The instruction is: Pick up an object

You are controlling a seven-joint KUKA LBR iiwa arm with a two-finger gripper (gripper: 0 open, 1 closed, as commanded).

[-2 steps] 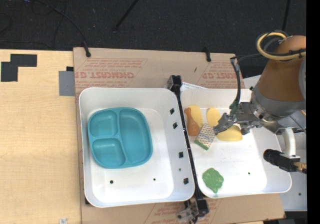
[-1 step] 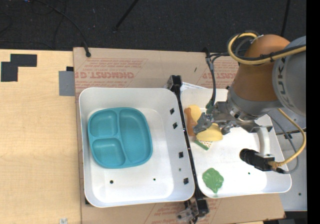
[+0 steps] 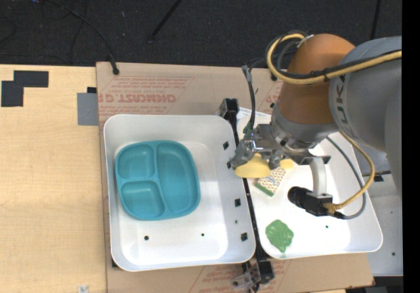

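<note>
My gripper (image 3: 249, 153) hangs over the left edge of the right bin (image 3: 357, 236), close to the divider between the two bins. Directly under it, touching or nearly touching, lies a pale yellow rounded object (image 3: 252, 170). Whether the gripper has hold of that object cannot be made out from this angle. Beside the yellow object, slightly to the right, lies a small flat piece with a green and white pattern (image 3: 271, 183). A green lumpy object (image 3: 280, 235) rests near the front of the same bin.
The left bin (image 3: 131, 124) holds a teal divided plate (image 3: 157, 179) lying flat. The arm's orange and grey body (image 3: 321, 88) covers the back of the right bin. Brown cardboard (image 3: 164, 92) lies behind the bins.
</note>
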